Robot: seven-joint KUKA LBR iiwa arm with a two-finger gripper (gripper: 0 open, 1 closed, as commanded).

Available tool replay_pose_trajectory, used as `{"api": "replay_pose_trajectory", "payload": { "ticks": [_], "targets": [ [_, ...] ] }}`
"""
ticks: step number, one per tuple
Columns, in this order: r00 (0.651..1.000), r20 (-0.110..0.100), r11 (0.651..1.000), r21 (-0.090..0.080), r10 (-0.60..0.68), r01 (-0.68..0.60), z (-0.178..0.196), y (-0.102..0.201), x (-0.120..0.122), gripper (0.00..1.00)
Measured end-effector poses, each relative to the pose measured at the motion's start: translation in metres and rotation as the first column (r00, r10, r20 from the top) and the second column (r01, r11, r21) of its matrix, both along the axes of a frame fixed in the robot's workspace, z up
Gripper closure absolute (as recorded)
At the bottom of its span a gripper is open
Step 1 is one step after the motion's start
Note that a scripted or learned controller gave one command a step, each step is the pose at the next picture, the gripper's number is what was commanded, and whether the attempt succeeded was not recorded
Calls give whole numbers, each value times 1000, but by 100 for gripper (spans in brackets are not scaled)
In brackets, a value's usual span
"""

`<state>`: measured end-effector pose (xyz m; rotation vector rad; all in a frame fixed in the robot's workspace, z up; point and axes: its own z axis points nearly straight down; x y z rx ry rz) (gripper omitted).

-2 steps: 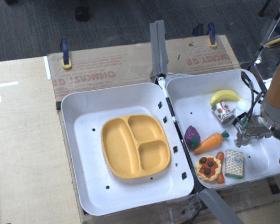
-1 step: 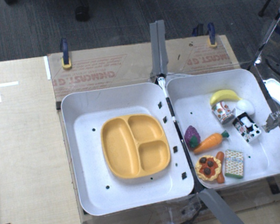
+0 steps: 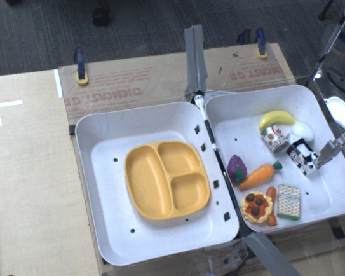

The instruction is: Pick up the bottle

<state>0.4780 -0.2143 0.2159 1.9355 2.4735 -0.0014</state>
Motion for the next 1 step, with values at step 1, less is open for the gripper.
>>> {"api": "replay_pose_trajectory", "payload": {
  "ticks": [1],
  "targets": [
    [997,0,997,-1,-82,82,128,-8,1,0]
  ]
}}
